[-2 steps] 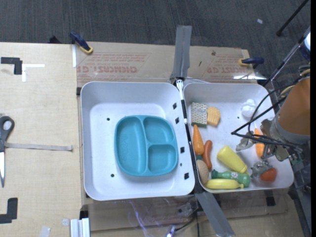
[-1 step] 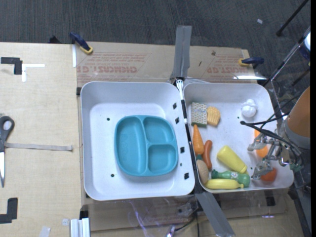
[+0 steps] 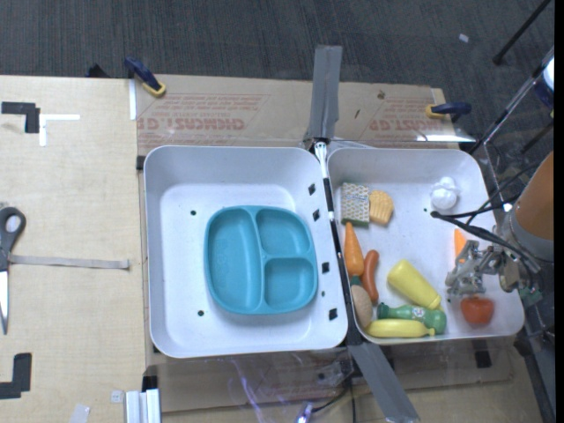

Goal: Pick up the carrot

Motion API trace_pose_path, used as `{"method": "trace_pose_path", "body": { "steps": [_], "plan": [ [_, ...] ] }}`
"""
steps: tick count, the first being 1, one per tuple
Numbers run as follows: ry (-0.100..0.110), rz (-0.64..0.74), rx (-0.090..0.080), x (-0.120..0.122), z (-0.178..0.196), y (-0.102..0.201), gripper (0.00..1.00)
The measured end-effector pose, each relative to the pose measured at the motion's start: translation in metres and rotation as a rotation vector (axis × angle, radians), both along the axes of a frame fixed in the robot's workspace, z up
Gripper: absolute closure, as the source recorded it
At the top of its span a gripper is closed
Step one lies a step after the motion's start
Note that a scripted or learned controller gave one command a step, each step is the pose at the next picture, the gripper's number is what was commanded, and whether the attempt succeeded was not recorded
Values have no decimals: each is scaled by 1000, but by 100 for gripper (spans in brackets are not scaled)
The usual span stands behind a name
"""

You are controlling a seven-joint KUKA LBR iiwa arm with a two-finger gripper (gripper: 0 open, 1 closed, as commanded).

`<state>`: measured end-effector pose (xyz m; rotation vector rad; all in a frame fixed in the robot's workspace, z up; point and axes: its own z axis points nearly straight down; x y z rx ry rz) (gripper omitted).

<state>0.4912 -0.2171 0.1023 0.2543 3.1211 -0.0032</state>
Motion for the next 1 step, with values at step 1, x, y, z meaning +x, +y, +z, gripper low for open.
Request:
{"method": "trace_pose_path", "body": {
  "steps": [1],
  "plan": [
    [0, 0, 0, 0, 0, 0, 0]
  ]
}}
